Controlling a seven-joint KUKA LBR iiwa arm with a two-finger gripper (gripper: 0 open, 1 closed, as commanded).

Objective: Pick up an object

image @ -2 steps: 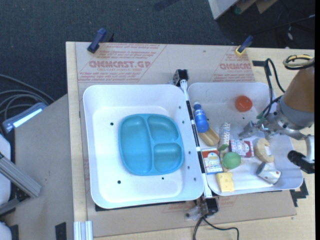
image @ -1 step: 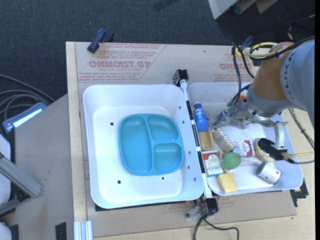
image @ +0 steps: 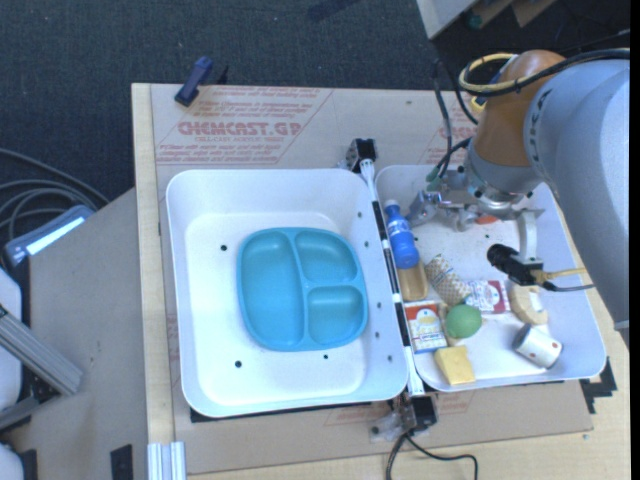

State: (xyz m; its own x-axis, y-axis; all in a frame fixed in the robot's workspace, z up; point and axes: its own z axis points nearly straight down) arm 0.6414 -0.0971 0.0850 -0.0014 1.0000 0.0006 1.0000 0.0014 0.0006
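Your metal gripper (image: 455, 206) at the right shallow white bin's (image: 578, 320) far end, open or closed you cannot tell, blue plastic bottle (image: 402, 239) near.

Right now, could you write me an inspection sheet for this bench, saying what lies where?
Surface: brown board bearing left bin and right bin, side by side.
Job's things: in the right bin, blue bottle, green ball, yellow block, white cup, red-and-white box.
Clutter: blue plate in the left bin; blue clip at the board's far edge.
Grippers: gripper over the right bin's far end, right of the bottle.
Cables: grey cables on the floor at left; black cable below the front edge.
Surroundings: dark carpet.
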